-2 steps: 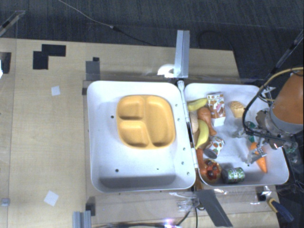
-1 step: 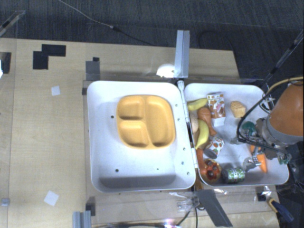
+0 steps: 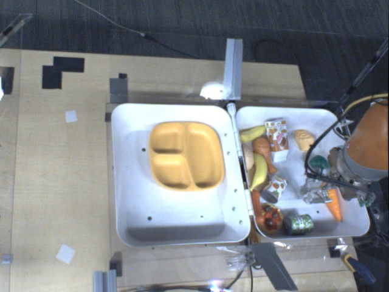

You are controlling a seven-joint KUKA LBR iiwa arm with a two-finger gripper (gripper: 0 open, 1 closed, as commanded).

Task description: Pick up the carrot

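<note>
Carrot (image 3: pixel 334 204) lies in the right bin (image 3: pixel 355 227), near its right wall and toward the front, with the thick end up under the gripper (image 3: pixel 320 190) and the thin tip pointing to the front edge of the bin. It is orange and small, and it looks like a toy, so I judge it light, stiff and rather smooth; it will probably not bend or break, but the tapered shape may let it slide out toward the tip if the squeeze is near that end. The better place to take hold seems the thick half, across its width, where the sides are more parallel. The gripper is low over the bin, just left of the carrot's upper end and perhaps touching it, but the metal parts are small and blurred, so I cannot tell how it is set or whether it has anything in it; the carrot appears to rest on the bin floor. A green can (image 3: pixel 298 224) lies just to the left of the carrot's tip, and a small carton (image 3: pixel 274 187) is further left, both apart from it. The bananas (image 3: pixel 258 163) are well apart at the left wall. The left bin (image 3: pixel 127 163) has a yellow tray (image 3: pixel 185 156).
</note>
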